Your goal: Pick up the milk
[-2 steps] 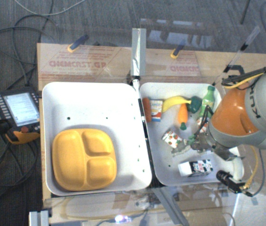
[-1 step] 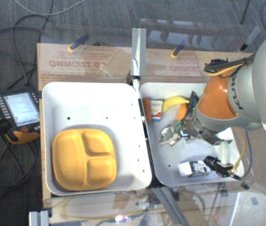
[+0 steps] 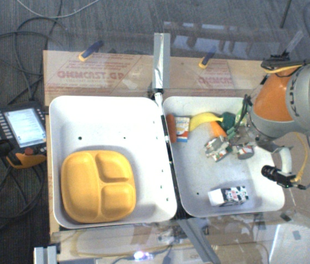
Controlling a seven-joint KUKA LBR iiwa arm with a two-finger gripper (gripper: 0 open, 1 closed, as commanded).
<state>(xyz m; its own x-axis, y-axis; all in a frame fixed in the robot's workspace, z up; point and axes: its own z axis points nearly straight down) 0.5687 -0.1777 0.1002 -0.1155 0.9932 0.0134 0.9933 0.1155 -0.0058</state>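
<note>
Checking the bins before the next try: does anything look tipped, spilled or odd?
Nothing spilled. The milk carton lies on its side at the right bin's near edge, apart from the banana and the gripper.

One fixed camera looks steeply down from above the bench, taking in both white bins whole. The fingers sit right of centre, moderately far below.

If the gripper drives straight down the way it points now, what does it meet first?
Probably the bare floor of the right bin under the gripper, though depth is unclear. The milk lies nearer the front wall, apart from it.
</note>
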